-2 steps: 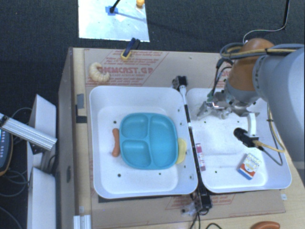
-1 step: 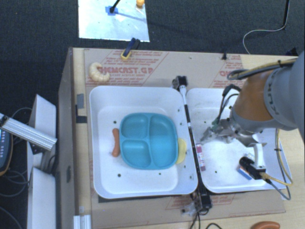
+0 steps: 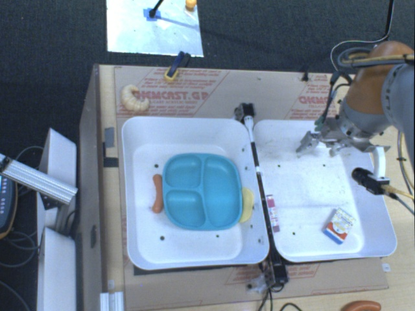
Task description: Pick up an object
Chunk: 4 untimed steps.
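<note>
1. Small carton [image 3: 339,225]: lying flat and slightly askew near the front right corner of the right bin [image 3: 305,254], white with red, blue and yellow print, boxy and light-looking; judged the likeliest thing to pick, since it is sitting alone with bare floor around it
2. Claw [image 3: 322,141]: hovering over the back of the right bin, well apart from the carton, fingers spread and holding nothing
3. Arm [image 3: 373,92]: reaching in from the right, orange band showing above the wrist
4. Left bin [image 3: 139,135]: carrying a blue divided plate [image 3: 198,192], with an orange sausage [image 3: 157,194] lying just beside its left edge and a yellow piece [image 3: 248,204] peeking out at its right
5. Bench [image 3: 194,92]: bearing both bins side by side
</note>
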Tool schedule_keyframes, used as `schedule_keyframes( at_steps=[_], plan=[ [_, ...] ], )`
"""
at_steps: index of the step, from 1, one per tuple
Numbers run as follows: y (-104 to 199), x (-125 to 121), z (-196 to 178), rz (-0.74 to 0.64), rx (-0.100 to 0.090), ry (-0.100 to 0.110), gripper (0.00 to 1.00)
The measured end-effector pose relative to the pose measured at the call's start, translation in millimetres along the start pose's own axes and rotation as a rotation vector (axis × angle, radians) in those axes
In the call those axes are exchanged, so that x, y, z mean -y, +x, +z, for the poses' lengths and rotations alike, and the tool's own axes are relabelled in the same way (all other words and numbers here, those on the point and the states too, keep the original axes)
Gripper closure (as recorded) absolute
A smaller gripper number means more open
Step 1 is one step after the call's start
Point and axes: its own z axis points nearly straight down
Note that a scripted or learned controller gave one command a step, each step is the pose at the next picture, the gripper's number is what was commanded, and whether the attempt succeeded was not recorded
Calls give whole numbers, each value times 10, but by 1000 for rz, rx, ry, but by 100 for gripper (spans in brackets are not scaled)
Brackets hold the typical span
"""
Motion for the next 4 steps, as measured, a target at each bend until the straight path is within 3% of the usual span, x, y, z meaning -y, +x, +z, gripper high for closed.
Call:
schedule_keyframes(
  at_steps=[1,2,4],
  plan=[
    [415,65,479,0,-3,5,0],
    [420,-321,440,-1,-2,1,0],
    [644,-392,468,-1,-1,2,0]
  ],
)
